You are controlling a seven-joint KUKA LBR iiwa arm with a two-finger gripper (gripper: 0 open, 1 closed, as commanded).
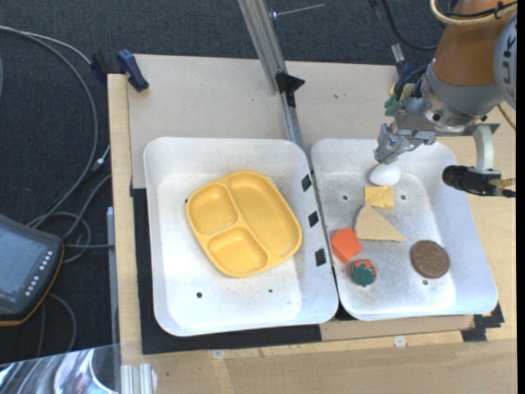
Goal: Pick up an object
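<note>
My gripper (392, 151) hangs over the back of the right bin (467, 245), reaching in from the upper right. A small white egg-shaped object (384, 174) lies right under its tip, touching or nearly touching it. In front of the egg, a yellow cube (379, 196) sits next to a tan wedge (377, 225). Further forward are an orange block (345, 244), a green and red toy (363, 272) and a brown disc (429, 258).
The left bin (164, 171) holds a yellow divided plate (242, 222). A metal pole (271, 48) slants down to the ridge between the bins. Cables trail on the dark floor at the left, beside a tablet-like device (25, 273).
</note>
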